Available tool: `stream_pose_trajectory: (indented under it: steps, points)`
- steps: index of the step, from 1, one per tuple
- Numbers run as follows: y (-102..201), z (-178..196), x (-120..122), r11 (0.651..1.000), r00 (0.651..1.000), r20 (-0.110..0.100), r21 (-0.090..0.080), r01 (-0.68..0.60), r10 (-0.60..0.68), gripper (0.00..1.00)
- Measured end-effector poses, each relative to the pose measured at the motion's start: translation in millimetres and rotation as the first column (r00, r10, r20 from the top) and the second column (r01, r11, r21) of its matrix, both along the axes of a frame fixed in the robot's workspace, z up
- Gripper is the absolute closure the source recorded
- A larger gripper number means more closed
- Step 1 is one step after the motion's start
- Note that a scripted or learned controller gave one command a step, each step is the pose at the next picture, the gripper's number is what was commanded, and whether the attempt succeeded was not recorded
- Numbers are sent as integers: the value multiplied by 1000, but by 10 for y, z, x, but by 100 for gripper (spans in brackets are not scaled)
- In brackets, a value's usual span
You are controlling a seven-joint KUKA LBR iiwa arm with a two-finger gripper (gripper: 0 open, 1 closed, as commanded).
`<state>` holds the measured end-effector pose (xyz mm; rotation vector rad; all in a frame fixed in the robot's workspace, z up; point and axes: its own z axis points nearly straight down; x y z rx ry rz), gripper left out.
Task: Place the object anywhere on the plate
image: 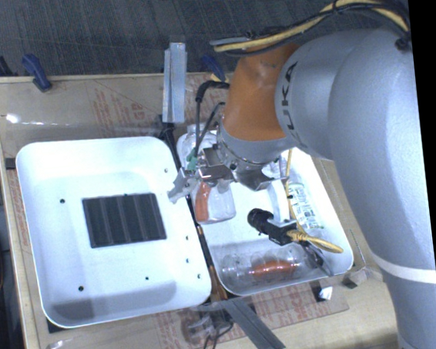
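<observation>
A dark ribbed rectangular plate [124, 218] lies flat in the middle of the left white bin [47, 172]. My gripper [200, 181] hangs over the left side of the right bin [342, 253], close to the wall between the two bins. Right below it sits a small object with an orange part and a clear plastic part [208, 203]. The wrist hides the contact, so I cannot say whether that object is held. The plate has nothing on it.
A clear bottle with something orange inside [263, 267] lies along the right bin's front wall. A white labelled tube [302, 203] lies near its right wall. The big grey arm covers the right of the view. Blue clamps [37, 73] hold the bench's back edge.
</observation>
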<state>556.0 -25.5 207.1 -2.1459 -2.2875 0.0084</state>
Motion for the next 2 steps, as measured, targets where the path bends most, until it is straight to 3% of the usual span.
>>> stream_pose_trajectory:
  steps: [1,2]
  points:
    - [459,218,-2,992,992,3,0,-127,127,100]
    - [458,218,-2,992,992,3,0,-127,127,0]
